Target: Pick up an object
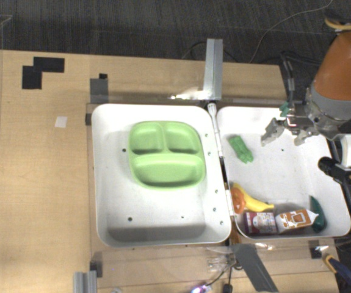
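Table (41, 182) looks like pale wood, matt, with a faint grain. Both bins (111, 218) are smooth white plastic with a bit of sheen. The green tray (163, 154) is matt plastic. The carton (285, 220) has a glossy printed wrap. The post (213, 72) at the far edge is brushed metal.

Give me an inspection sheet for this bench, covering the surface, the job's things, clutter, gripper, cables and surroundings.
Surface: wooden bench bearing left bin and right bin, side by side.
Job's things: in the right bin, green block near its left wall; banana, drink carton and dark green item along its front edge.
Clutter: green divided tray in the left bin.
Gripper: gripper over the right bin's back part, jaws apart, nothing between them.
Cables: thin cable on the floor beyond the bench.
Surroundings: dark carpet; black markers on the bench.
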`<state>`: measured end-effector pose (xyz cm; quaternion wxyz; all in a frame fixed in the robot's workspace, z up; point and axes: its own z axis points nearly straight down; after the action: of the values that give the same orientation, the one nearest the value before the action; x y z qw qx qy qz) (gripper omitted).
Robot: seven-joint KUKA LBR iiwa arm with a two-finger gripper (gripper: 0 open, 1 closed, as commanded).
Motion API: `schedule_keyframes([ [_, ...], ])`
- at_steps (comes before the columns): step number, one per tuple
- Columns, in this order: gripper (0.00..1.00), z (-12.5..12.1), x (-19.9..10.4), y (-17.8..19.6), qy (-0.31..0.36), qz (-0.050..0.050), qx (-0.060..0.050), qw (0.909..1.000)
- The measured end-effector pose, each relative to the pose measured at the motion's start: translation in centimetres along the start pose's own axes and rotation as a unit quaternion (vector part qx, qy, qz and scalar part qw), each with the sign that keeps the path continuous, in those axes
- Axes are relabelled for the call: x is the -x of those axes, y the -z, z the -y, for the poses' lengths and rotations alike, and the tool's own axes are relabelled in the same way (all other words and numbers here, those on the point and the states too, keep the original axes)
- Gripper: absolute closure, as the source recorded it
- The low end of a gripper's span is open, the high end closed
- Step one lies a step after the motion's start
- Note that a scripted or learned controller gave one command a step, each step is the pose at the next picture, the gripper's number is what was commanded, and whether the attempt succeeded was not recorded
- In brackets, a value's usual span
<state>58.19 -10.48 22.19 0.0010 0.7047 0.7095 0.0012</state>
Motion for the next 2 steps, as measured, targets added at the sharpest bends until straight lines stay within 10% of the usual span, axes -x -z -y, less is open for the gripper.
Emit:
schedule_keyframes([
  [2,0.00,-7.3,0.0,-12.5,0.092,0.001,0.002,0.9958],
])
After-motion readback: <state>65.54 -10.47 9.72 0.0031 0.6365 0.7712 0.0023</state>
